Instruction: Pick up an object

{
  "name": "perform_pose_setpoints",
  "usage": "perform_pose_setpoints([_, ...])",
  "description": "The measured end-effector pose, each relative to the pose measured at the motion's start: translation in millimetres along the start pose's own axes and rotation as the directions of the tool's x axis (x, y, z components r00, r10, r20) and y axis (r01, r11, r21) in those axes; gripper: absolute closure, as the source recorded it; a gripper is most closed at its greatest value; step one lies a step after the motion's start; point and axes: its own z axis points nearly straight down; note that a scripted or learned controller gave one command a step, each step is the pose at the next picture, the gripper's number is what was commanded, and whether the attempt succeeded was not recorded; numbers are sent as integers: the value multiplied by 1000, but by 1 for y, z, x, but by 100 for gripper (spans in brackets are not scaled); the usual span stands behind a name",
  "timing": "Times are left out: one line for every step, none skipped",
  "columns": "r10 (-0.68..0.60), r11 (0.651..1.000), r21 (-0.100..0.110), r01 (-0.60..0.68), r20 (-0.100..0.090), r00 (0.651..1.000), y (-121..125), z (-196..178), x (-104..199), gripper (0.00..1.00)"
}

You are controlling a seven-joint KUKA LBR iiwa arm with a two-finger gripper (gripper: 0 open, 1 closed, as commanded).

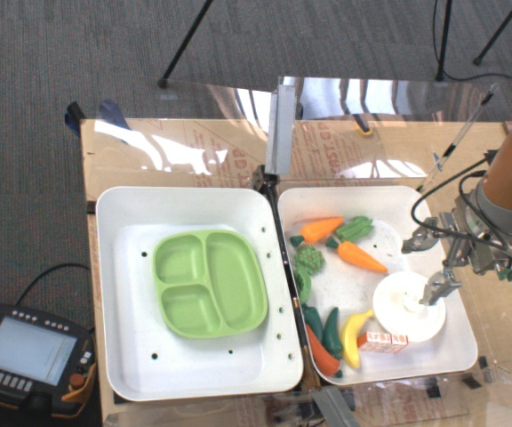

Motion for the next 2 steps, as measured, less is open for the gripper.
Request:
perform_pose_setpoints([100, 995, -2, -100, -4, 995, 51, 109, -43, 0])
perform_pose_setpoints([93, 996, 0, -93, 4, 996, 52, 95, -46, 100])
